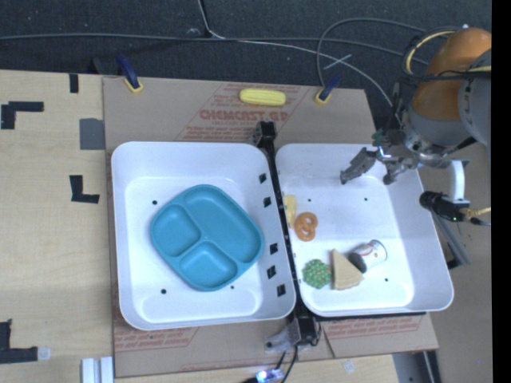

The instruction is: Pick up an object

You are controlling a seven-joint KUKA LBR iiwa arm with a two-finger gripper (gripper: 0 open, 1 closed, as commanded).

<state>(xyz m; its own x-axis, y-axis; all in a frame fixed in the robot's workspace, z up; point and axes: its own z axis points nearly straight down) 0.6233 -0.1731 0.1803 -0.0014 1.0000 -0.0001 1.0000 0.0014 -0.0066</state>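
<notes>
White bins sit side by side on a cardboard sheet (335, 110) printed in red; the lettering reads roughly "CHEMCAST GP", and smaller lines beneath it are too fine to read. Fainter red print shows on the cardboard at the bottom left, also unreadable.

Left bin (136, 174): holds one blue tray (206, 236) with three compartments, lying flat near the bin's centre.

Right bin (399, 238): holds five items.
- Pretzel (306, 226), orange-brown, near the left wall.
- Pale yellow piece (289, 209) just left of the pretzel, against the wall; what it is cannot be told.
- Green ball (317, 274), knobbly, at the lower left.
- Tan wedge (345, 270), touching or just beside the green ball on its right.
- Can (370, 254), small, on its side, red and white, just beside the wedge; its label cannot be read.

Outside the bins: a yellow corn cob (262, 96) lies on the cardboard above the bins. Two blue-and-yellow clamps (128, 76) grip the sheet's top edge. Black tape marks lie on the wooden bench (48, 238) at left.

Gripper (372, 168): over the upper right corner of the right bin, reaching in from the right. Its two dark fingers stand apart, spread wide, with nothing between them. All five items lie well apart from it, toward the bin's lower half. Orange band (459, 54) shows above the wrist.
</notes>
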